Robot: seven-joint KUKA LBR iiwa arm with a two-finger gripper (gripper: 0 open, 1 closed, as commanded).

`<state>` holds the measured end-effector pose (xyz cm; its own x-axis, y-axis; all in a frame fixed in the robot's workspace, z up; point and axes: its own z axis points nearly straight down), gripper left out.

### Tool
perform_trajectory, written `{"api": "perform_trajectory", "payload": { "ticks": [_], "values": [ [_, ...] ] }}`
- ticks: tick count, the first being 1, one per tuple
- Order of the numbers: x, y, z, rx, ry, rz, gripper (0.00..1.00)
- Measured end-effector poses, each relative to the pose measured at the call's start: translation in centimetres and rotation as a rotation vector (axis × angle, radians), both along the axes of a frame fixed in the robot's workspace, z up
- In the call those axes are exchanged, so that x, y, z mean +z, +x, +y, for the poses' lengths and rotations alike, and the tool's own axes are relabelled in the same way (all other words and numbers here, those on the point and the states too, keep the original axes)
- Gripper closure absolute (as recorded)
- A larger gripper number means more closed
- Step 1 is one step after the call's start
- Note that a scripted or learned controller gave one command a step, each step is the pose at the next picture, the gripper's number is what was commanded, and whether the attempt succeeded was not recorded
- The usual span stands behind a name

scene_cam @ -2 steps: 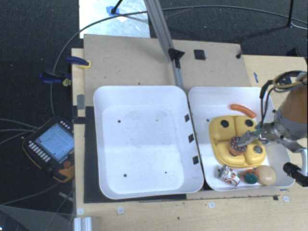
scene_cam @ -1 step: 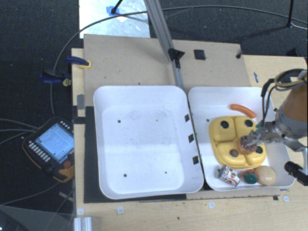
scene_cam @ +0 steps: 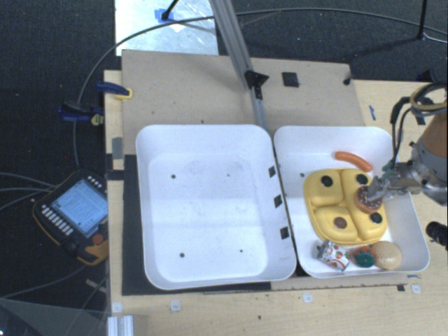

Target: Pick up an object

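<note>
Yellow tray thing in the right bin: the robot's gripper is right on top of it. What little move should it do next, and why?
Probably lower a touch and close on something. The gripper sits over the right side of the yellow tray in the right bin, by a small brown piece, with nothing visibly held. I can't tell how it's set.

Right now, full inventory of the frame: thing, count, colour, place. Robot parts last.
Bins: 2, white, side by side on the bench.
Tray: 1, yellow, four dark-spotted lobes, right bin centre.
Sausage-like piece: 1, orange, right bin, behind the tray.
Packet: 1, white with orange, right bin front.
Small object: 1, green, right bin front.
Rounded lump: 1, tan, right bin front corner.
Handheld pendant: 1, orange-black, floor left of bench.
Gripper: 1, grey, over the tray's right side.
</note>
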<state>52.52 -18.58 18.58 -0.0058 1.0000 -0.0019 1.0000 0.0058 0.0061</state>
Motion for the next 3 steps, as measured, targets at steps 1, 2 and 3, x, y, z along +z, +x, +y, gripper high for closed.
{"api": "perform_trajectory", "payload": {
  "ticks": [1,2,3],
  "values": [
    [4.1,0.1,0.0,0.000,0.000,0.001,1.00],
    [9.1,0.3,0.0,0.001,0.000,-0.001,1.00],
    [7.8,3.3,4.5,0.005,0.002,0.002,1.00]
  ]
}}
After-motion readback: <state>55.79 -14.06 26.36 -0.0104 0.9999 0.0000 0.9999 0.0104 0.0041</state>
